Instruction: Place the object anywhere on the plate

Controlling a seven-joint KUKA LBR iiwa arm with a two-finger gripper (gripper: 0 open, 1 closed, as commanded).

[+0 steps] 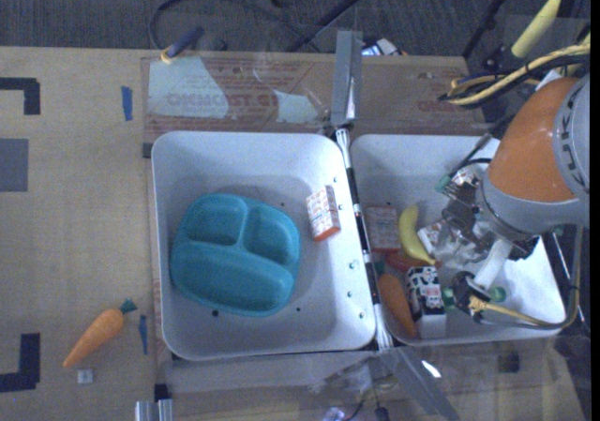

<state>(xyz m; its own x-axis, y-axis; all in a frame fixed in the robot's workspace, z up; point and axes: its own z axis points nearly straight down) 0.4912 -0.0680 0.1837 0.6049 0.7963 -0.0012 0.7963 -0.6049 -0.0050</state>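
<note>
A teal divided plate (pixel 236 254) lay in the left bin (pixel 187 157), with a small orange-and-white carton (pixel 322 213) resting on the bin floor just beside the plate's right edge, near the wall shared with the right bin (pixel 394 152). That carton was not on the plate. In the right bin, toy food sat crowded together: a banana (pixel 410 233), a pinkish packet (pixel 382 227), an orange carrot-like piece (pixel 397 303) and a black-and-white patterned box (pixel 428 293). The gripper (pixel 457 239) of the grey-and-orange arm (pixel 539 161) hung low over this clutter, close beside the banana; whether it was clenched or released could not be told from above. Outside the bins, a toy carrot (pixel 94 336) lay on the bench (pixel 66 222) at lower left.
</note>
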